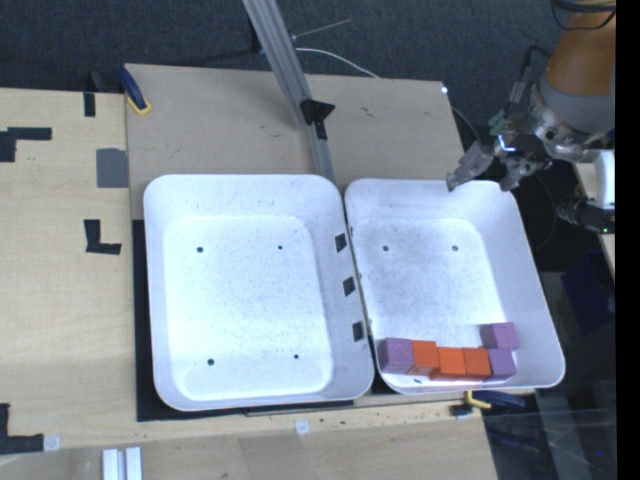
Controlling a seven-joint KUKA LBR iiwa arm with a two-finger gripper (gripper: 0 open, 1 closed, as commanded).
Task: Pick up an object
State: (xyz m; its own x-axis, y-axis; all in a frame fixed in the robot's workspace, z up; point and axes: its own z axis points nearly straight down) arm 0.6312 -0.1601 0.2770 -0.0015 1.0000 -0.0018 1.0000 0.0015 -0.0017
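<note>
Five blocks, row axis left-right

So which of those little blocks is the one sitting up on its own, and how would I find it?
Look at the right-hand white bin, along its near wall, where a row of purple and orange blocks lies. The purple block at the row's right end sits a step farther back than the others, directly behind another purple one.

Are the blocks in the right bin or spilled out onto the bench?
In the bin. The purple and orange blocks sit clustered inside the right bin, against its near wall, all within the rim.
</note>
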